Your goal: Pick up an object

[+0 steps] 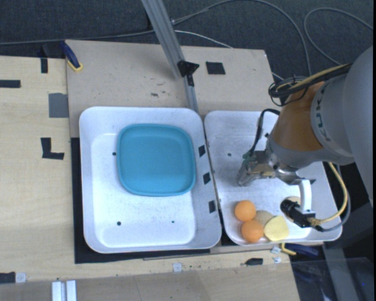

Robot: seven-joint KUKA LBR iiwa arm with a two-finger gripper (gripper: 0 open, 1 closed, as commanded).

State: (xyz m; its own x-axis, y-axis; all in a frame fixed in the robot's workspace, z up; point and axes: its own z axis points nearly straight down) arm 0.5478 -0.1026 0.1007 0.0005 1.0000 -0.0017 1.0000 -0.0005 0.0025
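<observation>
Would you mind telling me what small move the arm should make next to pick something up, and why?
Probably shift the gripper toward the near edge of the right bin and over the upper orange ball. The gripper sits over bare bin floor, while the balls cluster nearer the front corner beside a yellow object.

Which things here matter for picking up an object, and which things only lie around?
For the job:
- hand, low over the right bin
- two orange balls at that bin's near end
- pale yellow piece beside them
- small beige item among them, kind unclear

Just lying about:
- blue plate in the left bin
- black tape marks on the bench
</observation>
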